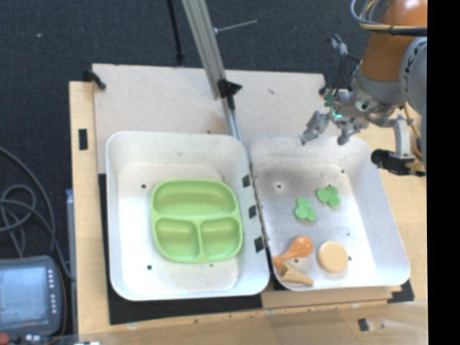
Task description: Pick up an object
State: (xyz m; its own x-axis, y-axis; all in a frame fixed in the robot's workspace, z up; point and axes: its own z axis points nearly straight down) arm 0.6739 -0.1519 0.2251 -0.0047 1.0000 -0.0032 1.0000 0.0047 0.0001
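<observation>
Hovering over the far edge of the right bin (pixel 374 192), my gripper (pixel 328 132) had its fingers spread wide — nothing between them. Candidates all lay in that bin, well apart from me: two green clover pieces (pixel 317 203) mid-bin, an orange spoon (pixel 294 251), a tan disc (pixel 333 256) and a cone piece (pixel 297 274) near the front. Left bin (pixel 122 157) held a green divided plate (pixel 195 219).

I can read no text, label, brand, number or sign on anything here; the small screen (pixel 27 293) at lower left is too blurred.
</observation>
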